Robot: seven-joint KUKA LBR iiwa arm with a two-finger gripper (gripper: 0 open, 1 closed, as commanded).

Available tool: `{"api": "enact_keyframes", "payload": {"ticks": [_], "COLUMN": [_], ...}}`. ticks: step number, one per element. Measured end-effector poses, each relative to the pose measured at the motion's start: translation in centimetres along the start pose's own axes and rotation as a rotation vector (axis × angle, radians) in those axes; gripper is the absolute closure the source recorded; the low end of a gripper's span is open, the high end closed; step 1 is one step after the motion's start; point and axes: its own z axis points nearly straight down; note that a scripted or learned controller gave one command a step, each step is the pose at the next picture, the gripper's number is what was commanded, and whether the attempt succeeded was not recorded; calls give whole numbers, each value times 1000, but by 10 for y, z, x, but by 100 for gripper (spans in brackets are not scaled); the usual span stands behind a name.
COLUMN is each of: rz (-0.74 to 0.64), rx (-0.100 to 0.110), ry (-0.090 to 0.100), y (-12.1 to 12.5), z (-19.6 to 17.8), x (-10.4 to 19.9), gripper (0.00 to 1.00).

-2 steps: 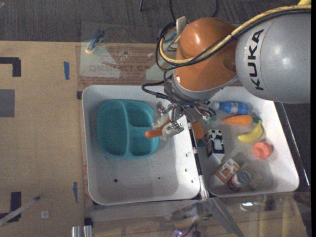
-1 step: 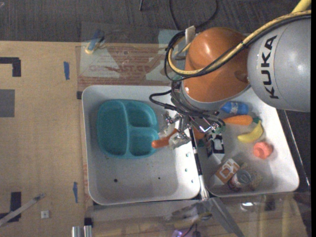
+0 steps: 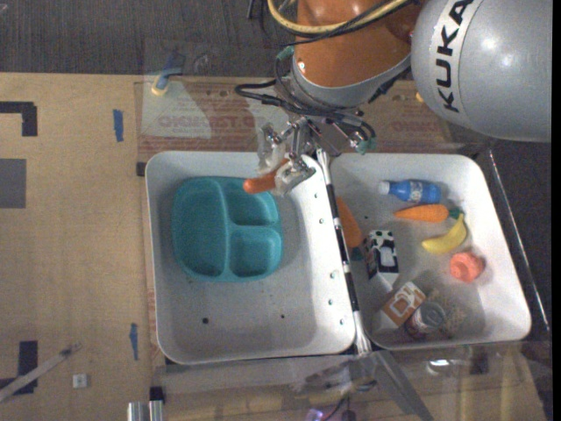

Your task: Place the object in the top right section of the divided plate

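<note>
A teal divided plate (image 3: 203, 235) lies in the left white bin (image 3: 228, 323). It has one long section on its left and two smaller ones on its right. My gripper (image 3: 279, 175) hangs over the plate's top right corner, under the orange wrist band. A small orange sausage-shaped object (image 3: 258, 184) sticks out to the left from between its fingers. The gripper is shut on this object and holds it just above the rim of the top right section.
The right bin (image 3: 504, 310) holds a blue bottle (image 3: 410, 189), a carrot (image 3: 423, 213), a banana (image 3: 447, 235), a pink cup (image 3: 467, 266), a black-and-white carton (image 3: 381, 253), a brown box (image 3: 401, 305) and a long orange piece (image 3: 349, 222) by the dividing wall.
</note>
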Motion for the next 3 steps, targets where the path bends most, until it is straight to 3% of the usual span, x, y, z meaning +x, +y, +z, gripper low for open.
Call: {"api": "enact_keyframes", "payload": {"ticks": [1, 2, 3], "rz": [-14, -13, -10], "rx": [-1, -1, 1], "ry": [4, 4, -5], "y": [19, 18, 18], "z": [30, 29, 18], "x": [87, 87, 85], "gripper": [100, 0, 100]}}
